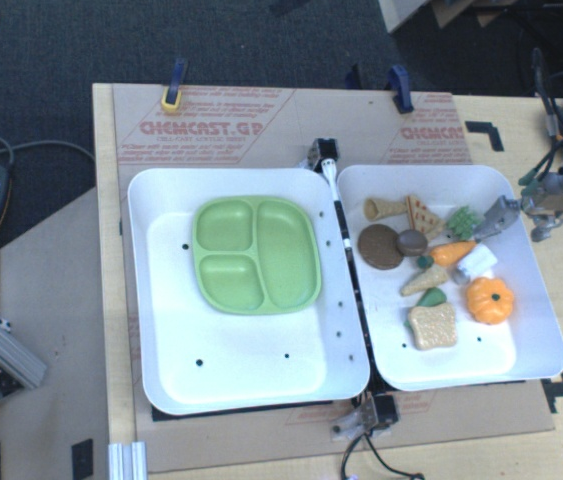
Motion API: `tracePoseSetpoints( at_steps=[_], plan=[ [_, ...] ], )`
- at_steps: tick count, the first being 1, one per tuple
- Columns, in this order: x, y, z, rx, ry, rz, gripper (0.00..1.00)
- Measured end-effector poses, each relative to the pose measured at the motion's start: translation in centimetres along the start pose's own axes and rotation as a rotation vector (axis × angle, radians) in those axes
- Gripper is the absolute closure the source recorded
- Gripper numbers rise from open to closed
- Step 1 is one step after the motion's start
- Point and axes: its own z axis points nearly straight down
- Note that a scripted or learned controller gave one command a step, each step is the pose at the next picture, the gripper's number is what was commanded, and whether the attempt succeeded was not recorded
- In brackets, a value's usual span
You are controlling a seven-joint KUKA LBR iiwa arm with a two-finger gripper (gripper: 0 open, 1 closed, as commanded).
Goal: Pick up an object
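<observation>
The right white bin [536,353] holds several toy foods. Among them are an orange pumpkin [489,300], a slice of bread [432,326], a carrot [451,254], a white block [479,262], a green broccoli piece [464,220], a brown round patty [379,246], a waffle piece [421,213] and a tan cone [386,208]. My gripper [501,216] reaches in over the bin's right rim, low and just right of the broccoli and above the carrot. Nothing shows held in it.
The left white bin [161,358] holds a light green divided plate [257,255]. Both bins rest on a cardboard sheet [211,123] clamped at the far edge. Cables and arm hardware [561,193] crowd the right side.
</observation>
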Motion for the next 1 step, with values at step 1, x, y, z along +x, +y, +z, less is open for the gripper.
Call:
tracePoseSetpoints(
  at_steps=[1],
  plan=[
    [0.04, 0.28, -0.74, -0.013, -0.003, -0.003, 0.0]
  ],
)
